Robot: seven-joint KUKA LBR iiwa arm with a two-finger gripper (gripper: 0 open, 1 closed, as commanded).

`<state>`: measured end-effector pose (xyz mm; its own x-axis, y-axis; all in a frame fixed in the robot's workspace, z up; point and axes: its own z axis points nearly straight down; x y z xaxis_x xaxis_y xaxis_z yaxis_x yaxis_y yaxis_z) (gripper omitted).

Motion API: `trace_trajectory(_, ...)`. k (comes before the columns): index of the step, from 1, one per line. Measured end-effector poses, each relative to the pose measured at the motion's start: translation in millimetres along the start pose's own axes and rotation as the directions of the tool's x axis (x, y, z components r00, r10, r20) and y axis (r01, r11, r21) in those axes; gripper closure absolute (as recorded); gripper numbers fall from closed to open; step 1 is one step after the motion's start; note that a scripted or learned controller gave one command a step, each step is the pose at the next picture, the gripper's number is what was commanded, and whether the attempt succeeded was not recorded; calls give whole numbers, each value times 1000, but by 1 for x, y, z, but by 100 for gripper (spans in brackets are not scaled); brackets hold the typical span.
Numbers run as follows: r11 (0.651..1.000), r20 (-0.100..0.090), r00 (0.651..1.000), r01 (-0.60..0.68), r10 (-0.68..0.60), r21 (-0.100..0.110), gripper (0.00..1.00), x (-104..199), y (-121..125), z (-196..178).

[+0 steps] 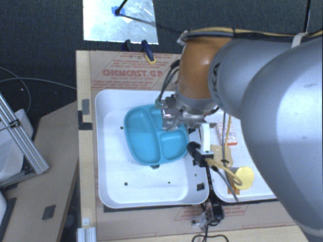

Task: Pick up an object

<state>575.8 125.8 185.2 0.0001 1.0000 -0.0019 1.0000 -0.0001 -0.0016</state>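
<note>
Camera view looking down at a slant: so the biggest thing by far is the grey KUKA arm with the orange band (267, 100), coming in from the right and covering most of that side. Under everything there's a brown cardboard sheet with red print (131, 73), and the two shallow white bins sit on it side by side. The left white bin (108, 185) is the roomier-looking one from here, while the right white bin (252, 194) is mostly hidden under the arm. Lying in the left bin, up toward its right wall, is a light blue plastic tray with divided compartments (149, 140), open side up, and that's the only object I can see in that bin. The gripper (171, 117) is right down at the tray's upper right edge, over the rim. Honestly I can't tell whether it's open or closed, or whether it actually has the tray, since the wrist blocks that spot. Over in the right bin there's a small round yellow thing (244, 176) near the front, well apart from the tray.
</note>
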Motion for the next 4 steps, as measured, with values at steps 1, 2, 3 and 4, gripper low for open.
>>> trace_trajectory(1, 1000, -6, 1000, 5, -5, -22, 100, -7, -19, -202)
trace_trajectory(2, 1000, -4, 1000, 9, -9, 0, 100, 55, -11, -160)
trace_trajectory(3, 1000, -3, 1000, 7, -7, -1, 100, 61, -67, -161)
trace_trajectory(4, 1000, -10, 1000, 5, -5, -18, 100, 52, -89, -289)
